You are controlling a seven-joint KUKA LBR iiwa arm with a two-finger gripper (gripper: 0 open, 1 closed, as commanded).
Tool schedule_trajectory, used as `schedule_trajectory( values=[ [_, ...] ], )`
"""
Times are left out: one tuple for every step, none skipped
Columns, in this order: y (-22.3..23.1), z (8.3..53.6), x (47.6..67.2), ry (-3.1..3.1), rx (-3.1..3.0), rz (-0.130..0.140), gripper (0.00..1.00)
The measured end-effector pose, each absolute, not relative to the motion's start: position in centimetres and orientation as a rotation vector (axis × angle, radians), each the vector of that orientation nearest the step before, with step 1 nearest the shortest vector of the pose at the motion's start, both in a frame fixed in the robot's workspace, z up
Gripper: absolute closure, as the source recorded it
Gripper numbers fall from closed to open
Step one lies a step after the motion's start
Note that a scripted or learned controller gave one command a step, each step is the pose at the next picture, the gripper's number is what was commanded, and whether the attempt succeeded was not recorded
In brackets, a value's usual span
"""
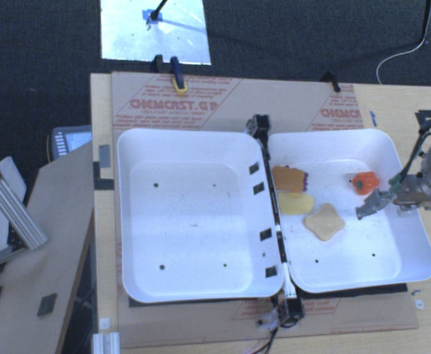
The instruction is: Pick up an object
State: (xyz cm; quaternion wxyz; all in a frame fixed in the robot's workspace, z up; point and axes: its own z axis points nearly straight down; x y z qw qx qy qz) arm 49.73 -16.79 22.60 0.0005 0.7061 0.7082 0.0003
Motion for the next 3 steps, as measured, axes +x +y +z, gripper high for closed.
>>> schedule_trajectory(
  values=[
    [-13.6,44.3,52.9,2.217,2.199,0.020,0.00],
    [-13.7,44.5,52.8,2.226,2.206,0.006,1.00],
    [-5.5,48.9,53.8,2.232,2.204,0.010,1.00]
  ],
)
